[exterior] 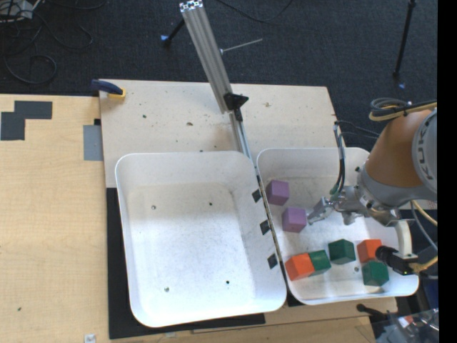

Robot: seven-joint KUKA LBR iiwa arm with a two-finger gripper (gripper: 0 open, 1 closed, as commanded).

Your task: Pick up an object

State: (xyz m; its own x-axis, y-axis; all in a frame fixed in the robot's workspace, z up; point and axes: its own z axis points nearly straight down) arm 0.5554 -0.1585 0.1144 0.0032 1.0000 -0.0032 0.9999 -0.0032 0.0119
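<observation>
Green and orange blocks (314, 263) low in frame, purple block (294, 219) just beside claw (320, 210), grip unreadable; best lowered squarely over purple.

Arm (407, 156) cut off by the right edge of the view. Gripper (319, 212) too small and blurred to tell open from closed. Right bin (314, 164) hidden along its right rim under the arm. Green block (375, 272) at that bin's near right corner partly covered by a black part.
</observation>
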